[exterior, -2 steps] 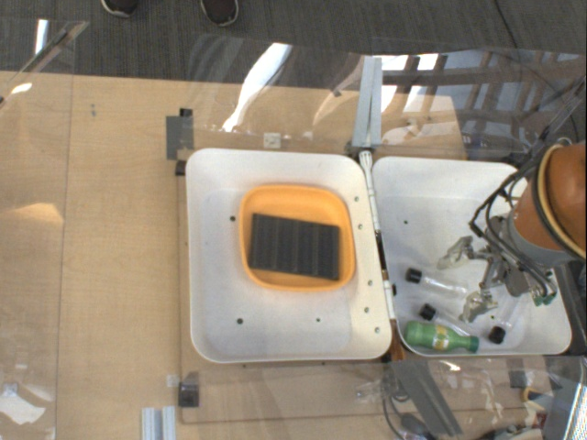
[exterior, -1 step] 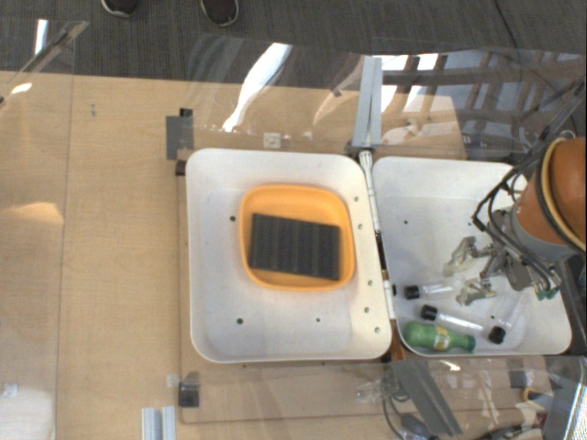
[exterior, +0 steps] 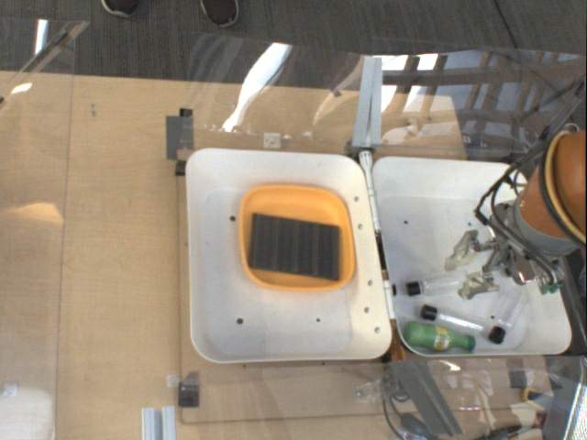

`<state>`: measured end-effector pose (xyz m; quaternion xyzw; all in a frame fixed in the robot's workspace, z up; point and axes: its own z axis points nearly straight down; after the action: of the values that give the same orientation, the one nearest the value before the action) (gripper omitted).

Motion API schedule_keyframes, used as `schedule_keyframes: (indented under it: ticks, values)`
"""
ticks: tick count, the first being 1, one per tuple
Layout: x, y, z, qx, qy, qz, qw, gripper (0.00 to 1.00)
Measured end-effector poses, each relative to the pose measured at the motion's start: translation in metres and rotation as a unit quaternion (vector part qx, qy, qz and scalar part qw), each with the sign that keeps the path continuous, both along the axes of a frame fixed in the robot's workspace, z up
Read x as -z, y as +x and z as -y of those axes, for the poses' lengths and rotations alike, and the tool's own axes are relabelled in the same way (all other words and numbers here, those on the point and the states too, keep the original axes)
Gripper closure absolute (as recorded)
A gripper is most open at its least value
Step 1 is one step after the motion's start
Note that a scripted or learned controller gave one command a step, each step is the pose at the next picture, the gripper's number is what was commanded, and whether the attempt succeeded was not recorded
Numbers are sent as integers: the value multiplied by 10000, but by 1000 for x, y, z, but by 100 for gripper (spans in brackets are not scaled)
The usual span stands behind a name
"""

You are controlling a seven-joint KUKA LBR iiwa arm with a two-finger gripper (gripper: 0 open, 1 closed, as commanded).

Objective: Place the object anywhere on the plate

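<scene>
A: Where is the arm?

B: It reaches in from the right, its orange band at the frame's edge, bent down over the right bin. The pincer hangs low above that bin's middle, pointing toward the left.

A: And the fingers?

B: Spread. One pale fingertip sits higher in the view and the other lower, with bare bin floor showing between them. Nothing is pinched.

A: What lies near it?

B: A clear tube with a black cap lies just below the lower finger, close enough that I cannot tell whether they touch. Its long axis runs left to right, cap end to the left. A second clear tube lies nearer the front, tilted a little, black cap also at its left. A green bottle lies on its side along the front wall, long axis left to right.

A: The plate?

B: The orange plate rests in the left bin, bearing a dark ribbed slab. Both bins stand on the wooden worktop.
</scene>
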<state>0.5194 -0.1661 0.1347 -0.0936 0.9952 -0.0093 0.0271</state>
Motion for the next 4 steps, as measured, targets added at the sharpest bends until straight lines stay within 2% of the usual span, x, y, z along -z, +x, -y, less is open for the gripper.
schedule_keyframes:
  ticks: [1, 2, 4]
  values:
    - [0, 0, 0, -4, 1, -1, 10000, 0]
    - [-12, 4, 0, -23, -14, 54, 10000, 100]
    - [-36, 11, -1, -46, -43, 162, 9998, 100]
